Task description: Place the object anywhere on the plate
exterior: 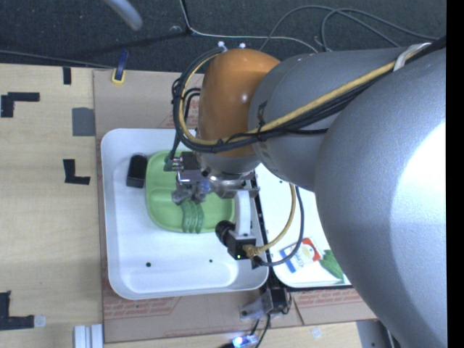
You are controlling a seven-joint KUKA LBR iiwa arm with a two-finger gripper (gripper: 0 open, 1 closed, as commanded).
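A light green plate [161, 191] lies in the left white bin [119, 245]. A small black block [136, 170] rests at the plate's left rim, partly over its edge. My gripper [193, 217] hangs over the plate's lower middle, to the right of the block and apart from it. Its ribbed fingers [190, 220] point down at the plate, pressed together with nothing between them. The orange band and wrist hide the plate's right part.
The grey arm covers most of the right bin [304, 278], where a flat package [312, 256] in red, blue and green peeks out. Cables hang near the wall between the bins. Wooden bench lies to the left.
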